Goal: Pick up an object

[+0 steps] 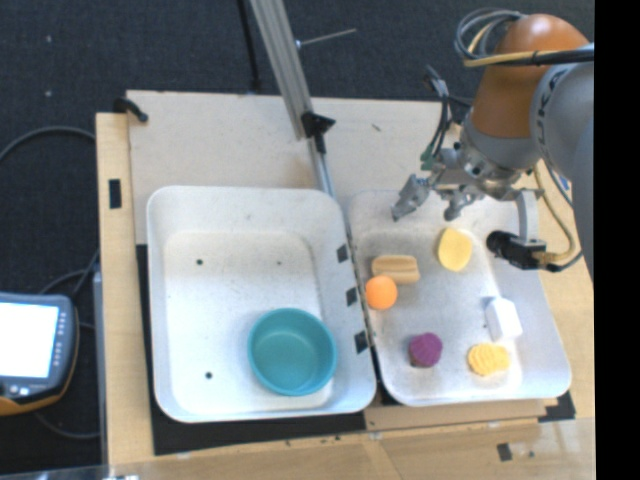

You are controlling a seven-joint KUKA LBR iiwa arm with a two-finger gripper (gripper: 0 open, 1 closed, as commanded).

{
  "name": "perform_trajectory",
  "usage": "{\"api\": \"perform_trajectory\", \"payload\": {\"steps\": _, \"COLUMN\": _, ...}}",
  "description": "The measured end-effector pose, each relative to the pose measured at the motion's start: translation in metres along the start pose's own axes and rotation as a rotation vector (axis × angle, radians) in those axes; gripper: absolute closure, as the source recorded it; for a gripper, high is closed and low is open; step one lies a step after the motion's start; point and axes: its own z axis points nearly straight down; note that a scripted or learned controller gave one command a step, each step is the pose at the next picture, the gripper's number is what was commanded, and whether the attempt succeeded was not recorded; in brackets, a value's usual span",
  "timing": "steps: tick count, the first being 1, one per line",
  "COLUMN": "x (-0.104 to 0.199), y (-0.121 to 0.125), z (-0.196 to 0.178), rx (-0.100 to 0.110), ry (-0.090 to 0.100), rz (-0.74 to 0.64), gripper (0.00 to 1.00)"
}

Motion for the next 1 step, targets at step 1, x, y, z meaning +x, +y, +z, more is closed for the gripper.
{"api": "perform_trajectory", "payload": {"steps": 1, "x": 0.0, "y": 0.0, "z": 0.0, "rx": 0.0, "ry": 0.0, "rz": 0.0, "gripper": 0.0}}
